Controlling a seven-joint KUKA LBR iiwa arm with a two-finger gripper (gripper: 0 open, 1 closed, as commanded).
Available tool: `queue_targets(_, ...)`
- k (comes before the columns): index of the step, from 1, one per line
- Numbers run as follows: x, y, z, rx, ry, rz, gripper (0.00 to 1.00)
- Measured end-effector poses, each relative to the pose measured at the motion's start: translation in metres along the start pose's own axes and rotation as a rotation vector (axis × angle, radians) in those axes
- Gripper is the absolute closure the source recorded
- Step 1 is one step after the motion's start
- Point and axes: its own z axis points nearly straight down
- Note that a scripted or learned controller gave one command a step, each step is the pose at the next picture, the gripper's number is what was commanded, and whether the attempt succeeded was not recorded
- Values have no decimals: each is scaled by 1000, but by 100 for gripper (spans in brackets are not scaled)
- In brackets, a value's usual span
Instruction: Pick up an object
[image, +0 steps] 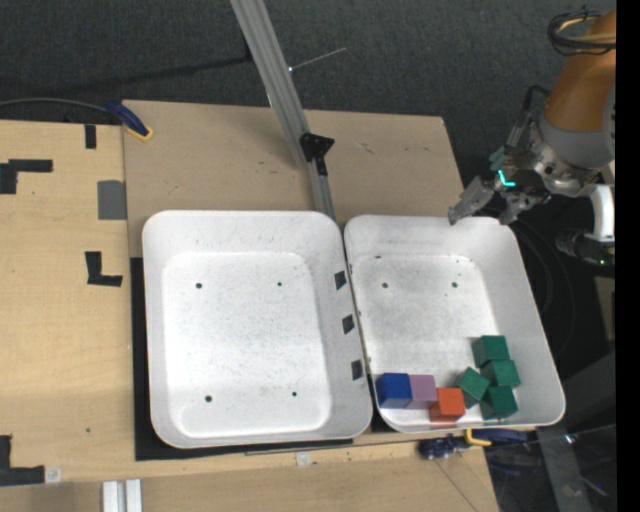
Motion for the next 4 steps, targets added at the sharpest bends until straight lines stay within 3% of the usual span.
queue_targets(1, 0, 1, -3, -4, -2, -1, 0)
queue_targets(4, 10, 1, 154, 2, -1, -1, 0)
